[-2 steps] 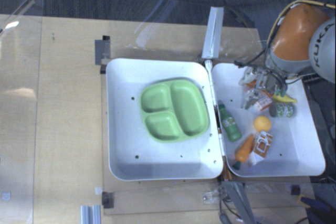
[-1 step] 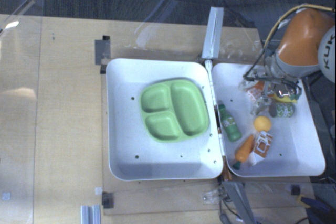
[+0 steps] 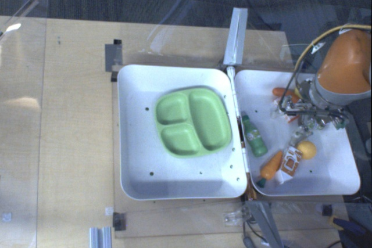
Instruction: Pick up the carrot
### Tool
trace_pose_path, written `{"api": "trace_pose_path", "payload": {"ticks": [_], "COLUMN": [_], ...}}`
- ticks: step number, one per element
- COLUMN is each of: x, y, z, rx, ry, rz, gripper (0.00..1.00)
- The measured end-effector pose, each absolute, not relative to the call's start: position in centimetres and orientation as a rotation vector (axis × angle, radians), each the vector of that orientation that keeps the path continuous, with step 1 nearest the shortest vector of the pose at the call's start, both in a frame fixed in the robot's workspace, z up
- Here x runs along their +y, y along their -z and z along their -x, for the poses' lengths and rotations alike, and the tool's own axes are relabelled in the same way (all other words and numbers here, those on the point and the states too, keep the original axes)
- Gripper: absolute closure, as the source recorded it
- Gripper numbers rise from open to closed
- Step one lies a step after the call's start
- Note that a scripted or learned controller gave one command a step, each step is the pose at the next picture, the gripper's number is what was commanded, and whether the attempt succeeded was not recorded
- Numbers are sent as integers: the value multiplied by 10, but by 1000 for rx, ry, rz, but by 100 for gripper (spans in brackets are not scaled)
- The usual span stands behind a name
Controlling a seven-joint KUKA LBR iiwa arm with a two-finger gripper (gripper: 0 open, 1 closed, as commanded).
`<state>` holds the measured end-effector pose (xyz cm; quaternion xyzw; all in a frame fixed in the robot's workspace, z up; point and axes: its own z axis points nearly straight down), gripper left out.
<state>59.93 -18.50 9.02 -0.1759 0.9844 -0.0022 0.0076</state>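
Observation:
The carrot (image 3: 271, 165) is orange with a small green end and lies at a slant near the front left of the right bin (image 3: 343, 183). My gripper (image 3: 307, 122) hangs below the orange-banded wrist (image 3: 346, 64) over the middle of that bin. It is behind and to the right of the carrot and does not touch it. Nothing can be made out in its grasp.
A green bottle (image 3: 253, 137) lies by the right bin's left wall. A yellow lemon-like fruit (image 3: 307, 150) and a small white and orange packet (image 3: 290, 163) sit just right of the carrot. A red-orange item (image 3: 280, 91) lies at the back. The left bin holds a green divided plate (image 3: 193, 121).

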Motion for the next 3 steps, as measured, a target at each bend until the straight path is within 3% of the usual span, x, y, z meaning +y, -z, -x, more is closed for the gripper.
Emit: {"api": "trace_pose_path", "payload": {"ticks": [1, 2, 3], "x": [-167, -205, -186], "y": [-90, -90, -90], "z": [-673, -672, -672], "rx": [2910, 2744, 2568], "ry": [9, 10, 14], "rz": [1147, 1506, 1790], "gripper": [0, 0, 0]}}
